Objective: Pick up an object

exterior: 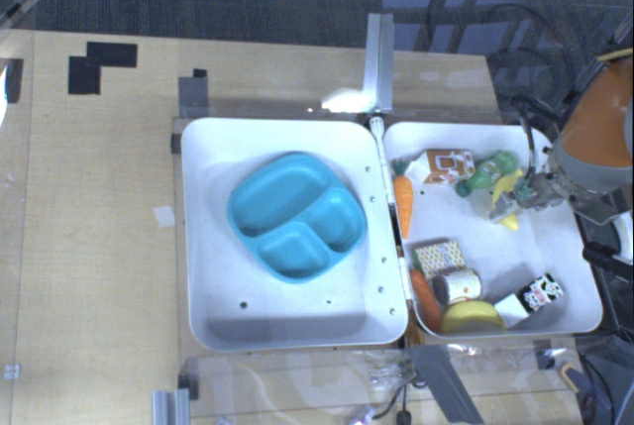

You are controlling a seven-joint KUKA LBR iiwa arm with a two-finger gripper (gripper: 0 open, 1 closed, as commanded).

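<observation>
The right bin [584, 255] holds the loose objects. A green bottle [487, 171] lies at its back beside a white and orange box [446, 165]. My gripper [517, 199] is low over the bin's back right, on a small yellow piece [508, 183] just right of the bottle. The wrist and the orange band [599, 121] hide the gripper from above. An orange carrot [402, 198] lies along the left wall. A checkered packet [438, 257], a can [459, 286], a yellow fruit [472, 316] and a black-and-white carton [541, 292] sit at the front.
The left bin [213, 314] holds a blue divided plate [295, 215]. A metal post [380, 66] stands behind the wall between the bins. A second orange carrot [423, 292] lies at the right bin's front left corner. Cables run across the dark floor behind.
</observation>
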